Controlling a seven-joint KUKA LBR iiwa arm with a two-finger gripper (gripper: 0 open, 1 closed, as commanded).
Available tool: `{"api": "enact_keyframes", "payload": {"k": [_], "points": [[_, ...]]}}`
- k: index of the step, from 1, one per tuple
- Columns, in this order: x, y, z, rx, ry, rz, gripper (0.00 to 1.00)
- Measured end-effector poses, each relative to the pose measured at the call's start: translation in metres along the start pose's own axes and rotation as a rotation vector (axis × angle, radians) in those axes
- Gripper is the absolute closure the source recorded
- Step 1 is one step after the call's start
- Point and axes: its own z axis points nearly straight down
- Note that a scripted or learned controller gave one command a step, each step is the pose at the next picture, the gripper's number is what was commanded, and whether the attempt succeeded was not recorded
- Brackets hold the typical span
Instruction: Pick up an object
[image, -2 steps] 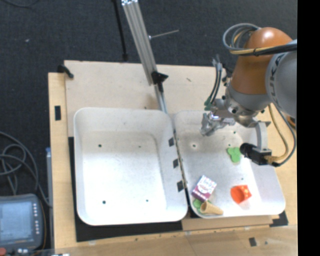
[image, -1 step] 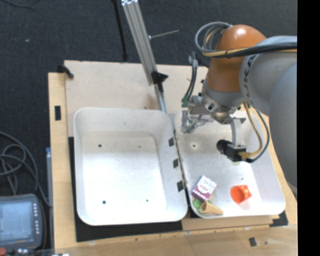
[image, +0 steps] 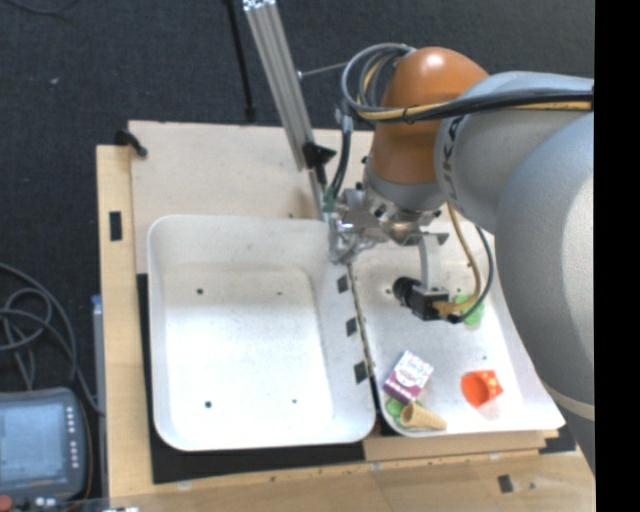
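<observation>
A grey KUKA arm reaches in over a tabletop (image: 200, 150) bearing two white bins, its tool (image: 348, 232) poised above the far end of the rim where the left bin (image: 170, 240) meets the right bin (image: 445, 345). From this angle the wrist hides the working end, so it cannot be told how wide the tool is spread or whether it has anything in its hold.

The candidates for pick-up all lie in the right bin. A purple-and-white packet (image: 409, 375) sits near that bin's front, close to the shared rim, its long axis tilted on a diagonal. Just in front of it a tan cone (image: 424, 417) lies on its side, running roughly across the view against the front wall. An orange piece (image: 481, 387) rests to the right of the packet, apart from it, and a small green thing (image: 473, 312) lies farther back, near the right wall.

The packet, probably the easiest target, lies toward the view's bottom and slightly right of the tool, well apart from it. The arm would likely have to travel forward along the rim and turn to meet the packet across its narrow side.
</observation>
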Motion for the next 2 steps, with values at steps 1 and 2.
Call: {"api": "enact_keyframes", "payload": {"k": [1, 2], "points": [[0.0414, 0.0168, -0.0039, 0.000, 0.002, -0.001, 1.00], [0.0381, 0.0162, -0.0040, 0.003, -0.002, 0.001, 0.00]]}}
